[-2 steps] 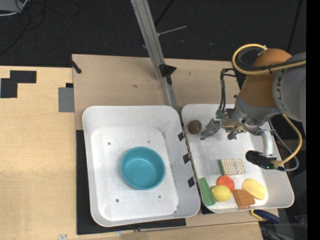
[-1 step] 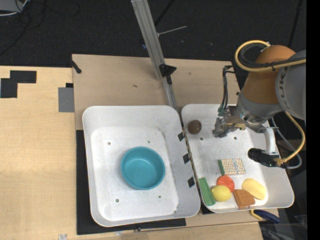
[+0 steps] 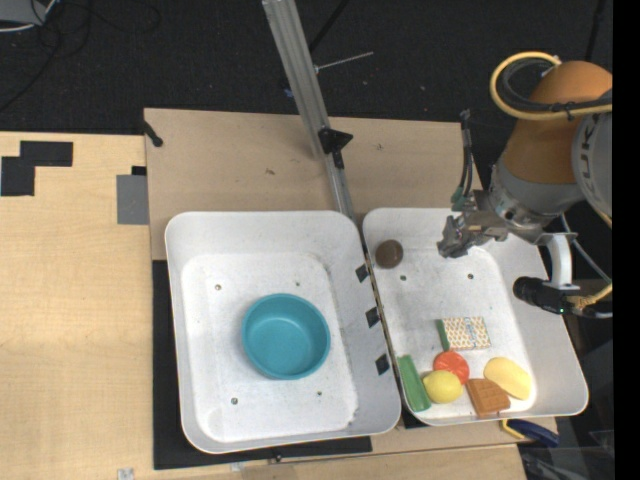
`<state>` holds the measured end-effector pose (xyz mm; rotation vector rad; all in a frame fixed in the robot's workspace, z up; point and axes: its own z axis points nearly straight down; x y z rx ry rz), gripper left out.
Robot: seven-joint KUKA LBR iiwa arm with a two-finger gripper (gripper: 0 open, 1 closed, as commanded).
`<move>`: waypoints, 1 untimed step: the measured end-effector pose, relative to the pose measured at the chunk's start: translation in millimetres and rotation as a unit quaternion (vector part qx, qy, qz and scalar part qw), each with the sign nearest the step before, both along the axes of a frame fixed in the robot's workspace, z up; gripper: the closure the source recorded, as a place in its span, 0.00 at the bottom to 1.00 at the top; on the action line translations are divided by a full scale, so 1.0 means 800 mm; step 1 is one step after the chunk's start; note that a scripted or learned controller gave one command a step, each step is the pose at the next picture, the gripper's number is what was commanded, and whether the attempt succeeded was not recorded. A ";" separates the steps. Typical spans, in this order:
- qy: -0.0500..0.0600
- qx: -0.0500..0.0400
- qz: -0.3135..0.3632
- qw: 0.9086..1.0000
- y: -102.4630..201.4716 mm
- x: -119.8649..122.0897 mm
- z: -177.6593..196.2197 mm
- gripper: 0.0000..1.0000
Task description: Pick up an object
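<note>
The gripper [image 3: 455, 245] hangs over the right bin's [image 3: 560, 368] far end, beside the brown ball [image 3: 388, 254]; whether it is wide or narrow cannot be told. Likely the nearest, least crowded target.

A bowl [image 3: 287, 335] sits in the left bin [image 3: 200, 258]. In the right bin [image 3: 540, 298], a ball [image 3: 388, 254] lies upper left; lower down cluster a stick [image 3: 413, 382], two round fruits [image 3: 446, 376], a block [image 3: 487, 396], a lemon [image 3: 508, 375] and a card [image 3: 465, 332].
</note>
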<state>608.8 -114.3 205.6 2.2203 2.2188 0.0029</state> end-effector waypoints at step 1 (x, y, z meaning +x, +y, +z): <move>0.000 0.000 0.000 1.000 -0.001 0.001 0.042 1.00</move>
